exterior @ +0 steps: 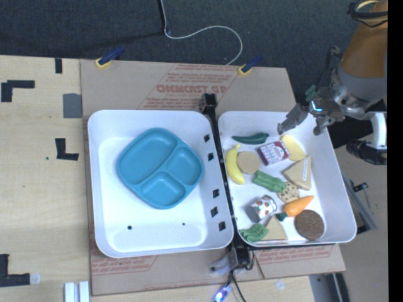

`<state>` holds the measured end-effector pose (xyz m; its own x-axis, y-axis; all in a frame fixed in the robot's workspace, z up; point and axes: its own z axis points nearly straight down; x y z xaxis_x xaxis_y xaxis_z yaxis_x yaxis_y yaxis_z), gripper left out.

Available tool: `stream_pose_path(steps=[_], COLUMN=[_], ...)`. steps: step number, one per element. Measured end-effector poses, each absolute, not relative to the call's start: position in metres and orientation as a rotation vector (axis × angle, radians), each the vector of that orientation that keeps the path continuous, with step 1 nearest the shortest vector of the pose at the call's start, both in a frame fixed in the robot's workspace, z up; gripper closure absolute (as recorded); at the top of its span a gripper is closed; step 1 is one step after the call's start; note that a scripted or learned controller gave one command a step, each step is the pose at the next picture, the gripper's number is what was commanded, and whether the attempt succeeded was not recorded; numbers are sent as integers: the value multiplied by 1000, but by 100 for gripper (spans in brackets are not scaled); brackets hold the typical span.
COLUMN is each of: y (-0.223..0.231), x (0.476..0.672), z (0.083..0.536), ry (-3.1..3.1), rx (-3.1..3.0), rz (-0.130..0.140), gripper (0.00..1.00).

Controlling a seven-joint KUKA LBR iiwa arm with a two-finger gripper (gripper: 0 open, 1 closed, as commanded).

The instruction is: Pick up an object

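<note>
The right bin [340, 187] holds several toy foods: a banana [233, 165], a green chili [250, 138], a purple packet [272, 152], a yellow lemon-like piece [293, 146], a cheese wedge [301, 172], a green pickle [269, 181], a carrot [297, 206], a brown cookie [310, 224] and a small can [261, 207]. My gripper [301, 127] hangs over the bin's far right corner, just beyond the lemon-like piece. It is open, and nothing sits between the fingers.
A blue divided plate [160, 167] lies in the left bin [104, 187]. A black divider with clips [217, 168] runs between the bins. A white cable [201, 33] loops across the dark floor behind the bench.
</note>
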<state>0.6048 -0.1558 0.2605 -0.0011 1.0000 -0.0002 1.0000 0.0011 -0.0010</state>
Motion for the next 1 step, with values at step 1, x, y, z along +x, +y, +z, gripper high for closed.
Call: stream_pose_path(steps=[1], y=[-118], x=[575], z=[317], ry=[-2229], rx=[-2218], rz=[-5], gripper=[0])
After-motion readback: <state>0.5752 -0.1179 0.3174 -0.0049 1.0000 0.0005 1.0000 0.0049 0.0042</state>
